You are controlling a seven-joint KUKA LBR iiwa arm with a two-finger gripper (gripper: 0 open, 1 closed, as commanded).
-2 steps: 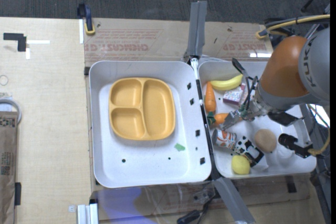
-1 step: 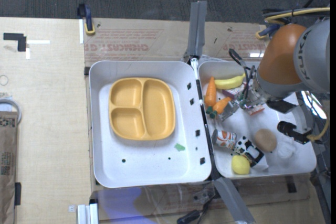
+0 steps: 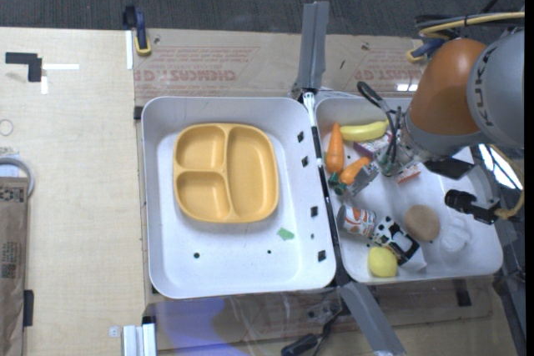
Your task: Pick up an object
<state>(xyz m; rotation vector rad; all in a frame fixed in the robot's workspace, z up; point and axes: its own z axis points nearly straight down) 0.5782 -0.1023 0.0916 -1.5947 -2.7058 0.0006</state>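
Broadly, the worktop point(image 3: 75, 179) is carrying two white bins side by side. The left bin point(image 3: 163, 263) is holding a yellow divided plate point(image 3: 225, 172) lying flat near its middle, with bare floor showing along the bin's front and right side, and a small green scrap point(image 3: 286, 234) lying just off the plate's front right corner. The arm point(image 3: 467, 92) is reaching in from the right over the right bin point(image 3: 480, 258), with its orange band sitting above the bin's far half. The gripper point(image 3: 390, 152) is hanging low in the crowded far left part of that bin; whether its fingers are apart or closed cannot be told. A banana point(image 3: 364, 130) is lying just behind it, a carrot point(image 3: 335, 147) just to its left near the dividing wall, and a small orange piece point(image 3: 353, 171) just in front. Nearer the front edge, a small can point(image 3: 360, 219), a brown round object point(image 3: 422, 223) and a lemon point(image 3: 382, 262) are lying well apart from the gripper.
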